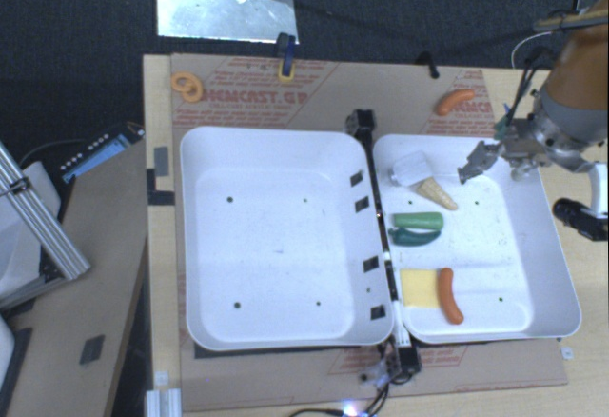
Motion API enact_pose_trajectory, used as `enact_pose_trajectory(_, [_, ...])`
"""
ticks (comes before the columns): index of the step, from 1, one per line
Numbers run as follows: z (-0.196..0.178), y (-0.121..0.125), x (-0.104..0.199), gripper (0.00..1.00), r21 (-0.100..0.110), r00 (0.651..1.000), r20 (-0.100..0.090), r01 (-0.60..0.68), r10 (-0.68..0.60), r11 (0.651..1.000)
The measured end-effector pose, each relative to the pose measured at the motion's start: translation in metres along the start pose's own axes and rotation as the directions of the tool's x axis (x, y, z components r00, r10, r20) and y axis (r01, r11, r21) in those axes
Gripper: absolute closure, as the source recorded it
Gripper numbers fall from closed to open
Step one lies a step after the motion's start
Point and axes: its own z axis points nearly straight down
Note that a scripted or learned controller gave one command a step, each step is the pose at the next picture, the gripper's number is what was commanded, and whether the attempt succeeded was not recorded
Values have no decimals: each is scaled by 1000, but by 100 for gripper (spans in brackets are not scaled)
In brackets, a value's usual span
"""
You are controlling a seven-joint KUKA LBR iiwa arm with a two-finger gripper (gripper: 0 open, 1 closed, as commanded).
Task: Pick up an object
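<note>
Nearest your lens, low in the right bin (561, 306), an orange sausage (450, 295) lies against a yellow square slice (420, 288), well below and left of the jaws (473, 167). You see the jaws hang over that bin's upper part, their dark tips close together with nothing between them. Just left of them sit a white crumpled piece (412, 167) and a tan cone (434, 192). Below those, a green pepper (417, 228). Up on the worktop (314, 87), above the jaws, lies another orange sausage (455, 102). Far left stands the left bin (190, 177).
</note>
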Motion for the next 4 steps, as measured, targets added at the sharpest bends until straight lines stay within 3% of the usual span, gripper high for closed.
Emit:
enact_pose_trajectory(1, [106, 22, 71, 0, 8, 1000, -4, 7, -7, 1000])
enact_pose_trajectory(2, [137, 7, 23, 0, 3, 1000, 0, -4, 4, 1000])
enact_pose_trajectory(3, [139, 63, 43, 0, 44, 1000, -1, 10, -10, 999])
enact_pose_trajectory(4, [130, 61, 45, 100, 44, 1000, -10, 6, -5, 999])
